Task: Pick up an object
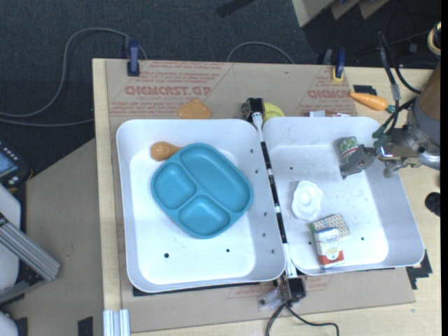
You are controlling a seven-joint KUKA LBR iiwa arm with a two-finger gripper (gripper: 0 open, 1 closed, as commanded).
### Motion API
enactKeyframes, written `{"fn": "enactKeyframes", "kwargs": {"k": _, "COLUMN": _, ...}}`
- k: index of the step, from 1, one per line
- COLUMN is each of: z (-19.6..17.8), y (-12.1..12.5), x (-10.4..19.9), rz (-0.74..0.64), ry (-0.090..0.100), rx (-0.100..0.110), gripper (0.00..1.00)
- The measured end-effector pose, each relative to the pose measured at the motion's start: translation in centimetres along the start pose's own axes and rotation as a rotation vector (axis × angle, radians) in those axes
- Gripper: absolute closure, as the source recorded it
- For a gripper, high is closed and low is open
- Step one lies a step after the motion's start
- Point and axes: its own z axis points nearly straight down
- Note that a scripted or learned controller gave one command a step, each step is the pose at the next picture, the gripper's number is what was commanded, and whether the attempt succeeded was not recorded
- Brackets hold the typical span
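1. Since the gripper sits at about 1 o'clock in the right bin, the nearest candidate is the small green packet, just beside the tool at its 11 o'clock; whether the two touch I can't resolve
2. Gripper state: cannot tell. The tool end is dark and blurred against the bin floor, and nothing is visibly clamped in it
3. Green packet: small, squarish, printed green with pale patches, looks like soft foil or film. Its long axis runs roughly 12 to 6 o'clock. My read is it will crumple rather than resist a squeeze
4. White lump: lies at 8 o'clock from the gripper, near but clearly apart. Irregular, rounded, matte, with no clear long axis. Probably compliant and easy to close on from any angle
5. Carton: at 7 o'clock from the gripper, beyond the lump. Rigid box with flat faces, patterned top and red lower end. Long axis runs about 11 to 5 o'clock, so a grasp should go across the short side
6. Left bin: well apart at 9 o'clock. It holds a blue divided tray, smooth moulded plastic, wide and flat, and therefore a poor pinch target. A small orange-brown rounded piece sits touching the tray's 10 o'clock edge
7. Judgement: the packet needs the shortest move and the lump is the fallback
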Motion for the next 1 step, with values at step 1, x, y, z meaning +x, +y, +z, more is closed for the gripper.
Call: {"fn": "enactKeyframes", "kwargs": {"k": 1, "z": 14.93, "y": -3.24, "x": 0.15, "rz": 0.002, "ry": 0.005, "rx": 0.016, "gripper": 0.00}}
